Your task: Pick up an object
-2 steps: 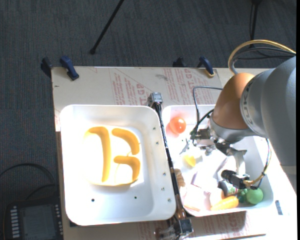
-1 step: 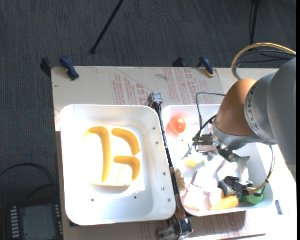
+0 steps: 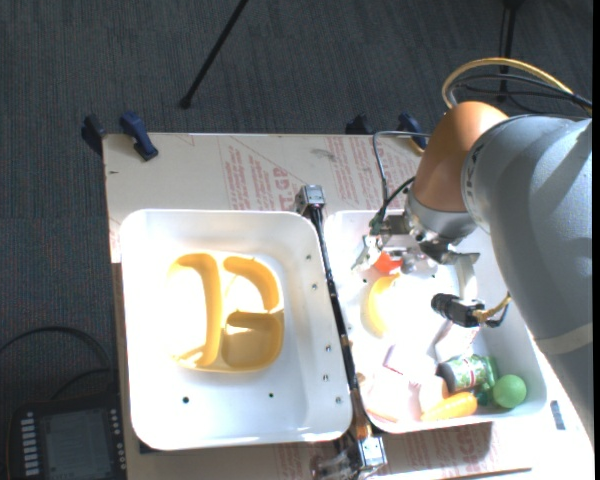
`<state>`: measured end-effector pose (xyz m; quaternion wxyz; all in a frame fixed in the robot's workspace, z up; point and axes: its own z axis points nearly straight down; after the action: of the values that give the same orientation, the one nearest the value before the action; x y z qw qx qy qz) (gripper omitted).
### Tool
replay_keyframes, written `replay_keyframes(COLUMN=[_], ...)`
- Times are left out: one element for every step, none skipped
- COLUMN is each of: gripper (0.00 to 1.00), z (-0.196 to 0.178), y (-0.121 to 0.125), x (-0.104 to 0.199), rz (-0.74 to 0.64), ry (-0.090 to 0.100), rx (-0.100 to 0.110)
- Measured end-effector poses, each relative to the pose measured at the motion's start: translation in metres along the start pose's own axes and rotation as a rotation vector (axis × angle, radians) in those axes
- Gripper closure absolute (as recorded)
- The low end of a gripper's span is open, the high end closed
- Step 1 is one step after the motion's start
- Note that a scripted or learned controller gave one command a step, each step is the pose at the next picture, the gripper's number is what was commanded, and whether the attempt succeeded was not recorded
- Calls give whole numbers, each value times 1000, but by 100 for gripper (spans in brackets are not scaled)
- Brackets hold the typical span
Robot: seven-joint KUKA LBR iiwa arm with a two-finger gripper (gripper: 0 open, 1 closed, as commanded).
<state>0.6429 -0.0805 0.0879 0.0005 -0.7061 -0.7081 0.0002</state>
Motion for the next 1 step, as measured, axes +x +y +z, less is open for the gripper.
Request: replay_keyframes(gripper=[100], z=[-10], y=[0], x=[1], rz=[-7], ry=[-1], rx=[2])
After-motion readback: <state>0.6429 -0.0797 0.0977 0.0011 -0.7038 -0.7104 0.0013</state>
